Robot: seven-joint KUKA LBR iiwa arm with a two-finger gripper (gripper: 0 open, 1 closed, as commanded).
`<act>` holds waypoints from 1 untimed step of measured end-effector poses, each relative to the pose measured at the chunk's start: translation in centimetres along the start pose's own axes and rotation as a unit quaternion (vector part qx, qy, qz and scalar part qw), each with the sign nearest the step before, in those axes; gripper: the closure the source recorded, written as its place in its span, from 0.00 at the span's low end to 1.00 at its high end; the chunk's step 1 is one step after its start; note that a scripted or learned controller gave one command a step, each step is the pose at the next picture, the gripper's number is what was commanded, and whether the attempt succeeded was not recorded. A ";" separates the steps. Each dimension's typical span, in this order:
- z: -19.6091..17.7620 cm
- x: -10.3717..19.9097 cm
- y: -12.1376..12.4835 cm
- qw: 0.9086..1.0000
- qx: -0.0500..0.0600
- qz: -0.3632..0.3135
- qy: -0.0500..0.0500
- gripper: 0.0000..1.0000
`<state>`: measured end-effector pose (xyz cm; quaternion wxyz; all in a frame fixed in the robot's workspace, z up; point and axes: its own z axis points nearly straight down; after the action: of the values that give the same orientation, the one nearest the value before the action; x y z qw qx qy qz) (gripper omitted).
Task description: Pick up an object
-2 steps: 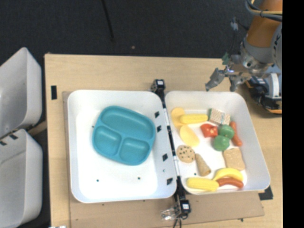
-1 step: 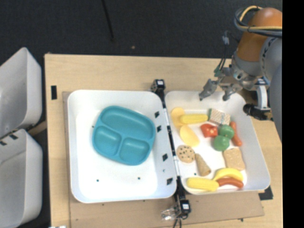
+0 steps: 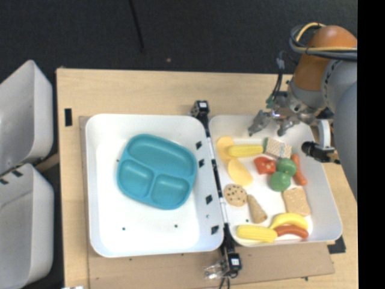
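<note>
Toy food (image 3: 264, 179) fills the right bin (image 3: 328, 212); a blue plate (image 3: 157, 171) lies in the left. The hand (image 3: 272, 122) hovers spread above the right bin's far edge, pinching nothing.

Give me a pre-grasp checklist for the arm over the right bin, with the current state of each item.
1. Gripper over the right bin: ok, it hangs above the bin's far end.
2. Gripper holds nothing: ok, no item shows between its jaws.
3. Jaws spread for a grasp: ok, they appear splayed apart.
4. Target within reach: ok, the cracker and corn cob lie just below the gripper.
5. Target free of neighbours: not ok, the cracker, tomato and green pepper crowd together.
6. Left bin out of the way: ok, it has just the blue tray, apart from the toys.
</note>
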<state>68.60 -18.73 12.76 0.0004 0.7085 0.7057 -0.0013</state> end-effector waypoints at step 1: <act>2.7 -0.1 0.0 1.000 0.000 -0.001 0.000 0.00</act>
<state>68.60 -18.80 10.03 0.0000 0.7075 0.7067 -0.0013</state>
